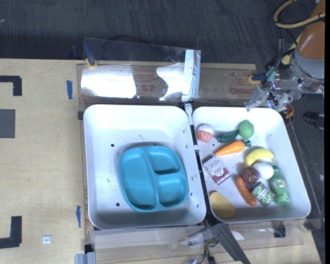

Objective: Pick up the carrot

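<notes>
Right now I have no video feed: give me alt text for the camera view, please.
The carrot lies untouched in the right bin among other toy foods, next to a banana. The gripper hovers off the bin's far right corner. The left bin holds a blue divided plate.

We see our arm (309, 49) as a grey body with an orange band above the wrist. A yellow cable (289, 13) loops beside it, and the gripper (270, 98) is a cluster of grey metal parts with small blue and yellow fittings.
</notes>
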Motion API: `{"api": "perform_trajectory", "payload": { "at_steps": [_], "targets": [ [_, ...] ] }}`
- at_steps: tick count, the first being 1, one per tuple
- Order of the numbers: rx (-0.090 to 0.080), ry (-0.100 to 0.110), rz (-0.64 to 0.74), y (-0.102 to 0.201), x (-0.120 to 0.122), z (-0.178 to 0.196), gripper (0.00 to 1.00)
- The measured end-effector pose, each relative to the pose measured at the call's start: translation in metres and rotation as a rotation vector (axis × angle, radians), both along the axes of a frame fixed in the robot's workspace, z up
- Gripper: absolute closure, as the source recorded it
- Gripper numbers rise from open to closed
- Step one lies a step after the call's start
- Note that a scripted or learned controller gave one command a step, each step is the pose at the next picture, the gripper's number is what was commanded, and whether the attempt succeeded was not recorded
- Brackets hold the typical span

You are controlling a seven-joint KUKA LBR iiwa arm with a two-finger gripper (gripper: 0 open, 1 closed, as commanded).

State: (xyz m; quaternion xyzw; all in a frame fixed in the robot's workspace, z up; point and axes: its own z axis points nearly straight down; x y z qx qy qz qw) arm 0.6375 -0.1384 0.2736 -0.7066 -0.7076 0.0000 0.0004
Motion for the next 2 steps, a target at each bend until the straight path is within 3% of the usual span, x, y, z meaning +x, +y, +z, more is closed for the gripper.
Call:
{"api": "perform_trajectory", "payload": {
  "at_steps": [1, 2],
  "targets": [
    [0.001, 0.007, -0.041, 0.018, -0.042, -0.135, 0.0],
    [0.001, -0.002, -0.531, 0.04, -0.043, -0.187, 0.0]
  ]
}}
